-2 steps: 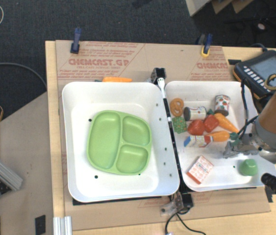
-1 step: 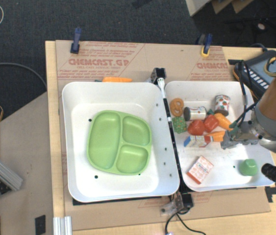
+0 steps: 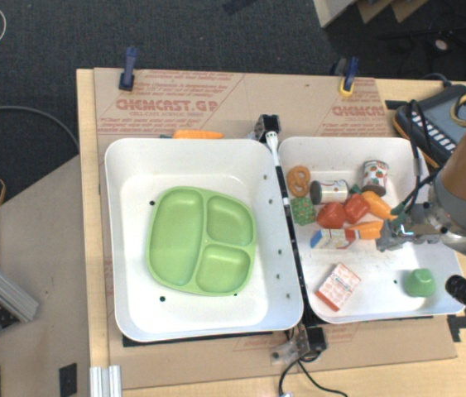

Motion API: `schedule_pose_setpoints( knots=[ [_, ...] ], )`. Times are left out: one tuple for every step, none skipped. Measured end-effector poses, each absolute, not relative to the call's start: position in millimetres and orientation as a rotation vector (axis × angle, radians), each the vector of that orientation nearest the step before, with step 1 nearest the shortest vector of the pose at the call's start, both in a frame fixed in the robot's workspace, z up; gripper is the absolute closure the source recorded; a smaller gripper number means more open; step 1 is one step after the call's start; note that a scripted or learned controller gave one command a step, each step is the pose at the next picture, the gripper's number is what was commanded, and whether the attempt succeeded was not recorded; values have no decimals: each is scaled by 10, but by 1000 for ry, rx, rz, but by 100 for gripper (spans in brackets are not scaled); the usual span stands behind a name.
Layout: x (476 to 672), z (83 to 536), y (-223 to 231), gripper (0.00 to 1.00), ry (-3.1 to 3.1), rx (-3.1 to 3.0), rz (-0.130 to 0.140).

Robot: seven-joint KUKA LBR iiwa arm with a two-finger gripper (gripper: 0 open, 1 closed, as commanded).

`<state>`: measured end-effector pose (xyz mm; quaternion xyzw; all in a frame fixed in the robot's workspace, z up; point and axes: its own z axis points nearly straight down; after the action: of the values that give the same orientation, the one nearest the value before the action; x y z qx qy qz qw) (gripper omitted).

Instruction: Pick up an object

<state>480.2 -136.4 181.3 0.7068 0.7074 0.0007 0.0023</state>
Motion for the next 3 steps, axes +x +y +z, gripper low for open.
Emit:
schedule_pose_setpoints(
  knots=[
    [4807, 1912, -1366, 100, 2217, 2216, 3],
    [4814, 2013, -1368, 100, 2215, 2213, 5],
    [4821, 2113, -1368, 100, 2213, 2212, 7]
  ],
)
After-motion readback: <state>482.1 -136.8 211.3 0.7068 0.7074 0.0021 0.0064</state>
